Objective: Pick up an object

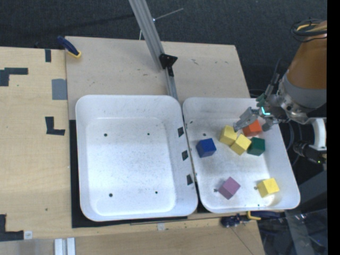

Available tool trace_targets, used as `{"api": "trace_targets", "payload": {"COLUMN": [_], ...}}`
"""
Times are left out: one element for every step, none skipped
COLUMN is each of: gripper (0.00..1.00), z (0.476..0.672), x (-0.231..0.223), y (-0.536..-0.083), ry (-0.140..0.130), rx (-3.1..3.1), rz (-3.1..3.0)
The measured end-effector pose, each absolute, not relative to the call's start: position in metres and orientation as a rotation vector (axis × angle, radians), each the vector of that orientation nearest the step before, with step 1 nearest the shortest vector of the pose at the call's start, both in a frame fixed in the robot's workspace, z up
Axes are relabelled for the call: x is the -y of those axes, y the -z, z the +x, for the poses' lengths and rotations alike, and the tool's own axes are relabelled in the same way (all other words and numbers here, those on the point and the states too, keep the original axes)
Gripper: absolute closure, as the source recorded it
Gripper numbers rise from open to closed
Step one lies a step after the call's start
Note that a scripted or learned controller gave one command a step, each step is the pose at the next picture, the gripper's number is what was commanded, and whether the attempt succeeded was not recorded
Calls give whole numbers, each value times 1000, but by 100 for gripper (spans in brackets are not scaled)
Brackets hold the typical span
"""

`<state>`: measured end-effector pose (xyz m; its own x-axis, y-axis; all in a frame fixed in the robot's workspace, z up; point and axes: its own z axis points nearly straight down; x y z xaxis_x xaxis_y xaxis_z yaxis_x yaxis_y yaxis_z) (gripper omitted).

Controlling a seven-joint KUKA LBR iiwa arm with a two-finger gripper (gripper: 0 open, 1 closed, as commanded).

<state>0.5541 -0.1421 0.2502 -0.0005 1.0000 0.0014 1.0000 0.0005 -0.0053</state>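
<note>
Here the hand [249, 118] hangs low in the right white bin [212, 108], directly over the small orange wooden cube [254, 127] beside two yellow cubes [235, 139]; whether it grips cannot be told.

The desk [122, 62] looks like pale wood or plywood, matt, with faint scuffs and a visible grain on its left part. Both white bins, the left bin [85, 108] and the right bin [212, 108], look like smooth plastic with a slight sheen, speckled with fine dark marks. The slanted pole [146, 20] above them looks like brushed grey metal. The blocks look like painted wood or plastic, matt and smooth: the blue block [206, 147], the purple block [229, 187], two of the yellow blocks [236, 139] and the green block [256, 146]. The arm's orange band [313, 62] is glossy.
</note>
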Motion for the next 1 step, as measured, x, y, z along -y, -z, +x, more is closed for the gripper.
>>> {"api": "trace_targets", "payload": {"gripper": [0], "z": [555], "x": [142], "y": [-252], "ry": [-1], "rx": [2223], "rz": [-2218]}}
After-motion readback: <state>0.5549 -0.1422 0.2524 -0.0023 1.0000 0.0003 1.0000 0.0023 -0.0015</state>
